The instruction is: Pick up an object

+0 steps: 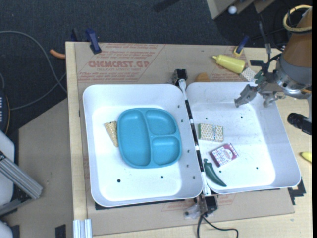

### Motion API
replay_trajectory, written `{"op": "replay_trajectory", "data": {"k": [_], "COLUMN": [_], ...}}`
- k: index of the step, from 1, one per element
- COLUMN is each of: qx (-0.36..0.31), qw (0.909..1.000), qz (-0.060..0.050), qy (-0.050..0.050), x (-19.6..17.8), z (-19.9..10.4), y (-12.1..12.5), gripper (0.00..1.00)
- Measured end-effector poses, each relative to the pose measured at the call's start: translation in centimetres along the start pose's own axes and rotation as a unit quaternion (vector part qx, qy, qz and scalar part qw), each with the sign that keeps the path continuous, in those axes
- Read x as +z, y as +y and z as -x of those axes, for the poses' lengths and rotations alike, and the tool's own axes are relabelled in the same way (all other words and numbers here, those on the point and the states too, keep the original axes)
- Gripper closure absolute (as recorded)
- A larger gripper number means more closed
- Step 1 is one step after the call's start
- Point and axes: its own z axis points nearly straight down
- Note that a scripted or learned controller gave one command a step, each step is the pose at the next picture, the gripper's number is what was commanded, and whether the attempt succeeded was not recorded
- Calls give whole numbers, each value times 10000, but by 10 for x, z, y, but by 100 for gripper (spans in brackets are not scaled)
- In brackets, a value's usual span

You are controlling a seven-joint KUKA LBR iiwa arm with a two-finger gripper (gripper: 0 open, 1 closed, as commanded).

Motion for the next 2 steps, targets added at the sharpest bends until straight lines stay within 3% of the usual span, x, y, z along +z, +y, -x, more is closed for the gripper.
{"op": "replay_trajectory", "data": {"k": [1,2], "qx": [-4,0], "qw": [10000,10000], "qz": [-11,-6], "qy": [6,4], "x": [62,121], "z": [-43,-60], "y": [-26,-80], "gripper": [0,0]}}
